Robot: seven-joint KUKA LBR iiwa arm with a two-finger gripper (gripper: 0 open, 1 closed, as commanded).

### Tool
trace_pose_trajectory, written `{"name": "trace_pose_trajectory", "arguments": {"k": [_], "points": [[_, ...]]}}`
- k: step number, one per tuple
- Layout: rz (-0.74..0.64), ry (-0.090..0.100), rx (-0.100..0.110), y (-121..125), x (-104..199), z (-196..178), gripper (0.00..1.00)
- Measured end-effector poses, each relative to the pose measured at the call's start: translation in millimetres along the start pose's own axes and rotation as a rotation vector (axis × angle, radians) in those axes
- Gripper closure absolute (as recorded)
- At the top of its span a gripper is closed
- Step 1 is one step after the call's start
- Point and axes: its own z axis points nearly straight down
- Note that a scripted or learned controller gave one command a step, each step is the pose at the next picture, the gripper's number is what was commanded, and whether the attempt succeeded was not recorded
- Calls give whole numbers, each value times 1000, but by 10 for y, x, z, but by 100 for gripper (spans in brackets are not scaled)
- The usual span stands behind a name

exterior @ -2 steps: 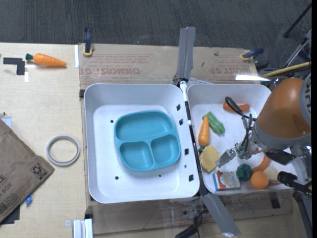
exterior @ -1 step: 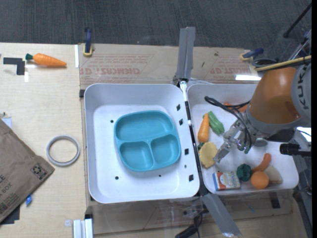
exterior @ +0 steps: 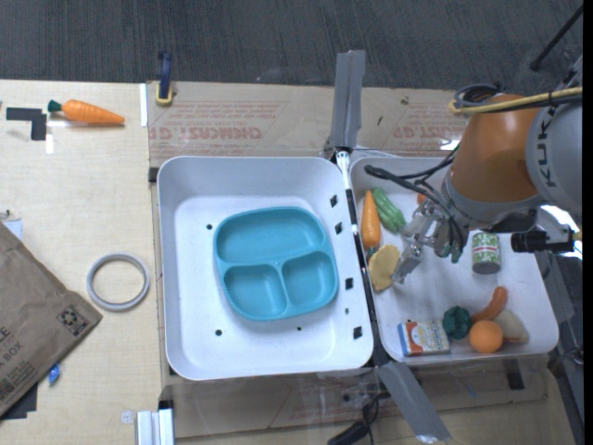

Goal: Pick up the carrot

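Over the right bin, the arm hangs beside the carrot.

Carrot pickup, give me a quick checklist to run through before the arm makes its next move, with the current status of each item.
1. Target located: ok. The carrot lies in the right bin by its left wall.
2. Carrot free: ok. Nothing sits on it; a green vegetable lies right beside it.
3. Gripper above target: not ok. It hangs lower right of the carrot, near the yellow piece.
4. Carrot between fingers: not ok.
5. Lookalike: a second carrot lies on the bench, far left, outside the bins.
6. Finger opening: cannot tell.
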Motion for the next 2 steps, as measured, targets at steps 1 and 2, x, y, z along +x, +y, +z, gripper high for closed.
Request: {"name": "trace_pose_trajectory", "arguments": {"k": [1, 2], "points": [[-288, -26, -7, -479, 570, -55, 0], [-182, 0, 0, 367, 145, -996, 0]]}}
